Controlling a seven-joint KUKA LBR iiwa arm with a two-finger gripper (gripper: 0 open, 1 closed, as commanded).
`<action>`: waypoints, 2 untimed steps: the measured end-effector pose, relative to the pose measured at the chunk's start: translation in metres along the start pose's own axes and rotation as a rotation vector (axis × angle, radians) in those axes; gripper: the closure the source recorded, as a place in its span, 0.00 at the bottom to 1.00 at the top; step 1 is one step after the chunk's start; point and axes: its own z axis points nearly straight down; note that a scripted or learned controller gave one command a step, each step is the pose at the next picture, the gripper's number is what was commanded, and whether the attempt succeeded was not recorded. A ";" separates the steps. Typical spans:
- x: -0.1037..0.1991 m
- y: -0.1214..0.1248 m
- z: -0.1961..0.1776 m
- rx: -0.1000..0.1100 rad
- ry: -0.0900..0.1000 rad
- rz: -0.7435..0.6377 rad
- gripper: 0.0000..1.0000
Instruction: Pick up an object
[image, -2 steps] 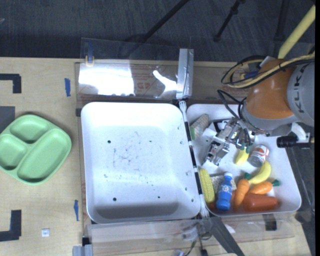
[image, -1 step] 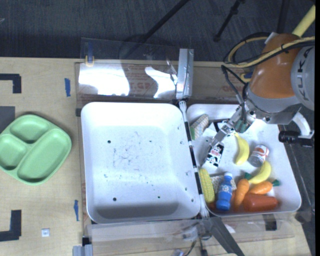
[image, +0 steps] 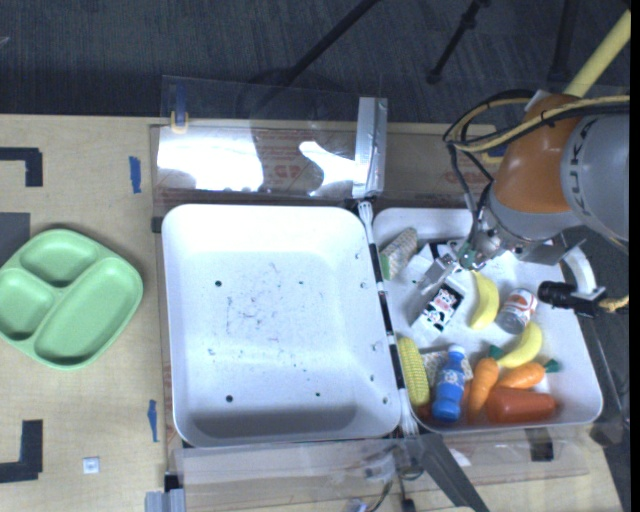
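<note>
My pincer over the right bin

My pincer hung low in the right bin, its 2 fingers spread and pinching nothing, their tips just above the black-and-white carton. Beside it lay 2 bananas, a can, a carrot, a blue bottle and corn.

Pale wooden worktop with black corner marks and blue tape bits; dark carpeted floor beyond, under glaring light
</note>
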 end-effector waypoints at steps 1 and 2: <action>0.042 0.007 -0.064 0.012 0.009 -0.085 0.00; 0.040 0.030 -0.063 0.013 0.007 0.147 0.00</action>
